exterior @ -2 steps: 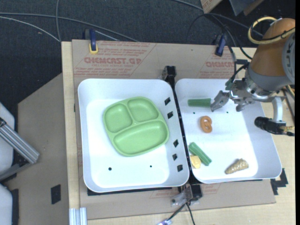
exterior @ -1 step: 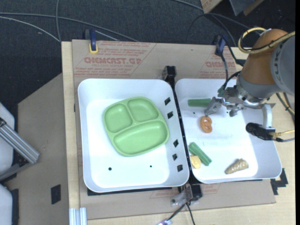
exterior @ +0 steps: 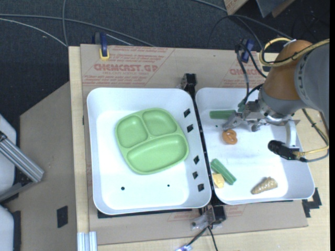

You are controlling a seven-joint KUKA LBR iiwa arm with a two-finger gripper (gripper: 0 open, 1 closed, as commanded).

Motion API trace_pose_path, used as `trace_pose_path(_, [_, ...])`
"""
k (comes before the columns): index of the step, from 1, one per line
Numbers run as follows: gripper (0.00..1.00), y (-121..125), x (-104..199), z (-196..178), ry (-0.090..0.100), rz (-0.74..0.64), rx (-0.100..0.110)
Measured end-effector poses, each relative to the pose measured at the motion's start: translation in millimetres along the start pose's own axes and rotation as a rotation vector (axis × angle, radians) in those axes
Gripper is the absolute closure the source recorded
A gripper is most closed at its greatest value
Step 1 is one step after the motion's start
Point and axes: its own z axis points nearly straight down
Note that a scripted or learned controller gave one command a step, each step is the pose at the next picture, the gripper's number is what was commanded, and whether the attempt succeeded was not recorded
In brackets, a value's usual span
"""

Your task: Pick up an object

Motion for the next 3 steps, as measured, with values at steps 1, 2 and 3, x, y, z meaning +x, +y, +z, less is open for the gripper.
trace_pose_path(1, [1.0, -3, 1, -8, 0.001, -0.001, 0.009])
trace_pose_path(2, [1.0, -8, 3, -55, -0.001, -0.002, 0.006])
trace_pose_path(3, [1.0, -1, -1, -100, -0.001, -0.002, 0.005])
